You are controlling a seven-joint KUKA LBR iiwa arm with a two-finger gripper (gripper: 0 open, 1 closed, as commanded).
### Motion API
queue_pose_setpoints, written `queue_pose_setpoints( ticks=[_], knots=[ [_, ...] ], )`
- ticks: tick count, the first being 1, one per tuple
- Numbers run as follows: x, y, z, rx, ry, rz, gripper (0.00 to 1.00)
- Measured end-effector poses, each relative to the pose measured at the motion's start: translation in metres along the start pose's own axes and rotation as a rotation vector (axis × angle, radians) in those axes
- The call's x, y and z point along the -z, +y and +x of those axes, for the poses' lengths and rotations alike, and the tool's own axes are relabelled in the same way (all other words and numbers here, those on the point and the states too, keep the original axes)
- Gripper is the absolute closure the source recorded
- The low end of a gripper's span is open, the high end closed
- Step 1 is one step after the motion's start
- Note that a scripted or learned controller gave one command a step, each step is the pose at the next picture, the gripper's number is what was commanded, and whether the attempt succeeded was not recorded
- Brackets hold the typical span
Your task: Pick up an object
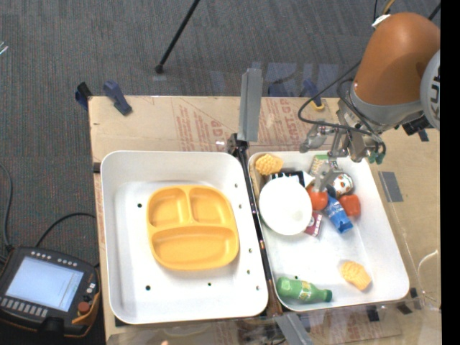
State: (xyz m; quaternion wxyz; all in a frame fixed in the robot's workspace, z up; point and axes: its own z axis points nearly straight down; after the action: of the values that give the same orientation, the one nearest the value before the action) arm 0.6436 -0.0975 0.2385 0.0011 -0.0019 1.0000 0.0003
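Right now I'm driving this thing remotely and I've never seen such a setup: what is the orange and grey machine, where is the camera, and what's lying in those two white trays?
The machine is a robot arm, grey with an orange band, reaching in from the right of the picture. Its end effector, the grasping part, hangs over the far end of the right bin, close above a cluster of small things; I cannot tell whether it grips anything.

The one camera sits above the bench, looking down at a slant.

The left bin holds a yellow divided plate. In the right bin lie a white bowl, a green bottle, two yellow waffle-textured pieces, and small red, orange and blue items under the end effector.

The box with a screen at lower left looks like a handheld controller.
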Motion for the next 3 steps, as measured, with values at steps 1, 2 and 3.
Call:
queue_pose_setpoints(
  ticks=[1, 2, 3],
  knots=[
    [-0.118, -0.043, -0.005, 0.436, -0.015, 0.005, 0.0],
    [-0.151, -0.091, 0.063, 0.42, 0.003, -0.002, 0.0],
    [-0.15, -0.091, 0.045, 0.477, -0.002, -0.001, 0.0]
  ],
)
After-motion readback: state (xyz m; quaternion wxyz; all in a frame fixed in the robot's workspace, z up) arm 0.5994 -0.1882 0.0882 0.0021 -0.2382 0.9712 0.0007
